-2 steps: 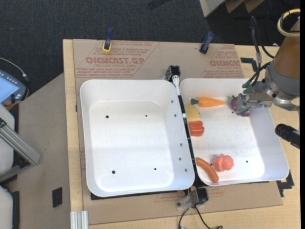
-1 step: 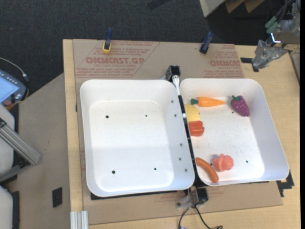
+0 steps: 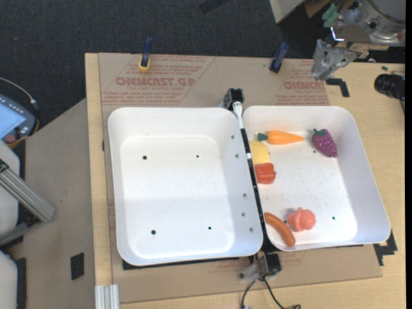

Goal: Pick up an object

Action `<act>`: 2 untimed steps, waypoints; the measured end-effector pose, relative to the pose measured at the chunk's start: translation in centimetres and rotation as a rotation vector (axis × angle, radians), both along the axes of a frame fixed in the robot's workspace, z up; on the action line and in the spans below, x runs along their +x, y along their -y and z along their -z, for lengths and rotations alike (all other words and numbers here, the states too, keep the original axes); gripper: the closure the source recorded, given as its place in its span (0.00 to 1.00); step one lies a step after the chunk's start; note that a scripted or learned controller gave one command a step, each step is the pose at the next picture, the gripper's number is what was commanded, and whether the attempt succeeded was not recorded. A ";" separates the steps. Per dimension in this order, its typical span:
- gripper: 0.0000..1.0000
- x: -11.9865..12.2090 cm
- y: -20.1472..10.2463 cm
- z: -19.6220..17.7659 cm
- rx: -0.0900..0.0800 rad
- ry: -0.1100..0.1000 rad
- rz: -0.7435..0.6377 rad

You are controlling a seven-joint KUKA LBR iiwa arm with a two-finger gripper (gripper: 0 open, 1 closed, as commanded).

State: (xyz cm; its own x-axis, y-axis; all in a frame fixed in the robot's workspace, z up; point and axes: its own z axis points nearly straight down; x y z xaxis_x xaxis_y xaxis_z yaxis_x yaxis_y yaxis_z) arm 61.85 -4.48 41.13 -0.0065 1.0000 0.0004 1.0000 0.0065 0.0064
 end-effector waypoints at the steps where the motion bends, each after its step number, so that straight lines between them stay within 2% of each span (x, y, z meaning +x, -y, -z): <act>1: 1.00 2.8 -6.5 1.5 0.002 -0.004 -0.001; 2: 1.00 4.9 -13.0 2.0 0.002 -0.003 -0.001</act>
State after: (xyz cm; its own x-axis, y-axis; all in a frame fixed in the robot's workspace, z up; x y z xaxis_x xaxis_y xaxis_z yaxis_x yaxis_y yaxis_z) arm 66.71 8.57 39.12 -0.0075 1.0000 0.0021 1.0000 0.0075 0.0036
